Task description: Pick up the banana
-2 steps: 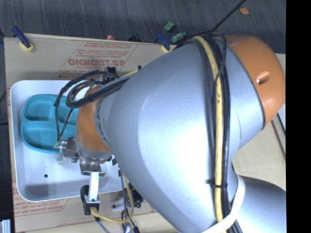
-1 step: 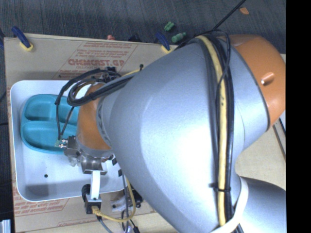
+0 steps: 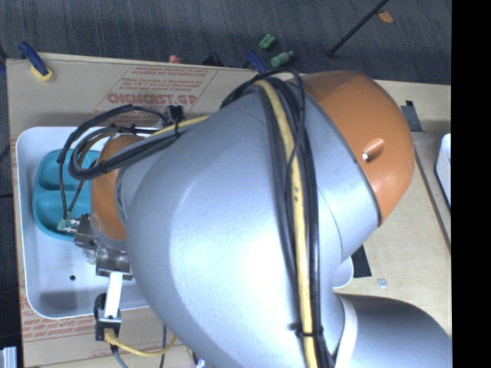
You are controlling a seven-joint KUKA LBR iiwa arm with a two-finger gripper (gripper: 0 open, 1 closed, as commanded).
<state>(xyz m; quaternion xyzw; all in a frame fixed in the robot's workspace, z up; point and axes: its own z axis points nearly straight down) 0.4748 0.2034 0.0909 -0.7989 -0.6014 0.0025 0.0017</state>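
Note:
My grey arm [image 3: 253,228] with its orange band [image 3: 360,152] covers most of the bench and most of the left bin [image 3: 34,282]. Its wrist end [image 3: 107,198] reaches down over the left half of that bin. The gripper [image 3: 96,244] appears just as a bit of grey metal under the wrist, low over the bin floor beside a teal object [image 3: 52,194]. The arm hides whatever lies beneath it in the bin.
The teal object, with two rounded lobes, lies against the left bin's left wall. Black and yellow cables [image 3: 115,125] loop off the wrist. A sliver of the right bin [image 3: 445,167] shows at the right. Printed cardboard [image 3: 153,90] lies under the bins.

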